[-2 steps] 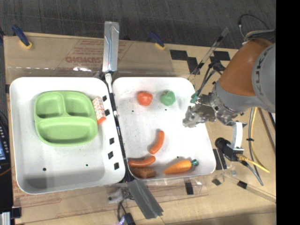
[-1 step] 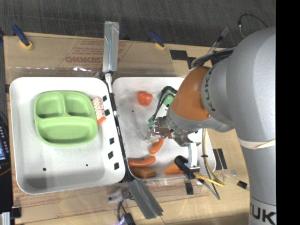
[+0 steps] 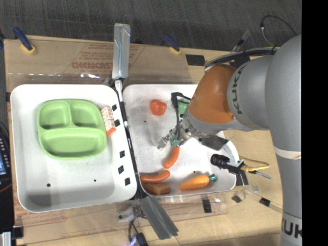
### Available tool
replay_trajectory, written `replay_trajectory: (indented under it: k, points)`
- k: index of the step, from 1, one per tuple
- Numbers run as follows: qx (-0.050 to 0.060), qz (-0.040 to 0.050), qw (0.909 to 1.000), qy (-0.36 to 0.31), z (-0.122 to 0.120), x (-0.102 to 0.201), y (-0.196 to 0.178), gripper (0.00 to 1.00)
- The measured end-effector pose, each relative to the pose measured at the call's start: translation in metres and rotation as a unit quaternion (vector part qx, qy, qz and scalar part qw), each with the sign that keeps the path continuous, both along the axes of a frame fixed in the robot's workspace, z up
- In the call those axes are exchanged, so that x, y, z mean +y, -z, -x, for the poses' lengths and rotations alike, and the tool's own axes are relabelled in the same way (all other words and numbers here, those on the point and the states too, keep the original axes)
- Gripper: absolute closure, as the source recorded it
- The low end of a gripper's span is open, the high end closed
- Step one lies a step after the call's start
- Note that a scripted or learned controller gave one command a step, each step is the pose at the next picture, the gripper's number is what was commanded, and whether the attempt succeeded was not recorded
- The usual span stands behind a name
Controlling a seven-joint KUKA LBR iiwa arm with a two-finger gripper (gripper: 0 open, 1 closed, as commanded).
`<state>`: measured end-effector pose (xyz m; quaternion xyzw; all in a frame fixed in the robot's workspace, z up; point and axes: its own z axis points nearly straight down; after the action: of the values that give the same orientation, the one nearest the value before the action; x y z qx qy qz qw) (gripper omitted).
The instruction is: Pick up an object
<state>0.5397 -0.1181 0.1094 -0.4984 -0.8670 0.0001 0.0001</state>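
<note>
Orange sausage-shaped piece lies mid right bin, long axis about 1 to 7 o'clock, upper end just under the gripper. Can't tell how wide the gripper is set, or whether it has hold of the piece.

Around it, left to right:
- Left bin: green divided tray, with a red-and-white packet at its 3 o'clock edge.
- Hot-dog sausage at 7 o'clock of the orange piece, near it, lying roughly 3 to 9. A brown piece touches it at 6.
- Red piece at 11 o'clock of the gripper, apart.
- Carrot at 4 o'clock, green tip toward 3.

The arm overhangs the bin's 3 o'clock half.

Bench is topped with cardboard, with blue clamps on the 12 o'clock edge. Dark carpet lies beyond.
</note>
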Motion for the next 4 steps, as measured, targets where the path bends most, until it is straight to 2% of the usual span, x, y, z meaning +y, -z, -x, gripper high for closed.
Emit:
replay_trajectory:
  k: [1,2,3,4]
  points:
    - [0.0,0.0001,1.0,0.0,0.0,0.0,0.0,0.0]
    - [0.0,0.0,0.9977,0.068,-0.008,-0.016,-0.01,0.0]
    - [0.001,-0.0006,0.9948,0.102,0.054,-0.027,0.018,0.0]
    - [0.001,0.0001,0.9879,0.155,-0.022,-0.041,0.013,0.0]
